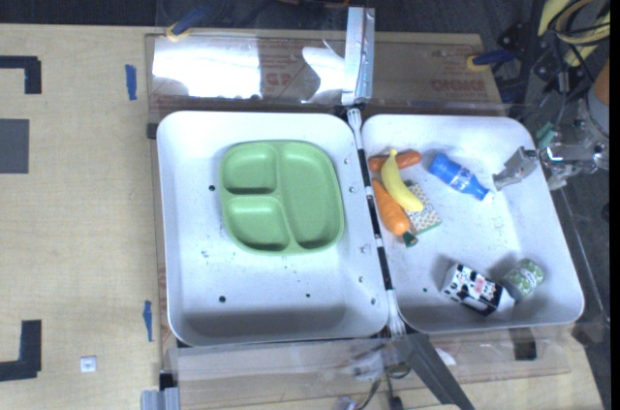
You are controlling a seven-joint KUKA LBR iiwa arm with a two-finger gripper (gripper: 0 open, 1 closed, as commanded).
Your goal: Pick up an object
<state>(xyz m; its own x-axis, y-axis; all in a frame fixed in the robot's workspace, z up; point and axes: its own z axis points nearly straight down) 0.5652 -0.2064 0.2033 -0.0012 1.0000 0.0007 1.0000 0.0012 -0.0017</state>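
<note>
1. Farthest from the gripper [516, 168], in the left bin [184, 205], lies a pale green plate [282, 195] — smooth matte plastic, rounded corners, three shallow compartments. The bin floor around it is white and speckled with small dark dots.
2. Across the divider, in the right bin [542, 243], a cluster sits well to the gripper's left: a yellow banana [399, 182], curved and glossy, lies over an orange carrot [391, 207] of tapered shape, with a second orange piece [407, 159] just behind and a small patterned packet [423, 219] tucked against them.
3. Just left of the gripper rests a blue bottle [458, 176], cylindrical, lying on its side with a white band near one end; it is near the tool but apart from it.
4. Below the gripper, towards the bin's front edge, a black-and-white printed carton [472, 288] lies tilted, and beside it a small greenish can [524, 278].
5. The arm enters from the right, low over the right bin's far right corner. The grey metal gripper points left and down towards the bottle — whether its jaws are apart or together I cannot tell, and nothing shows between them.
</note>
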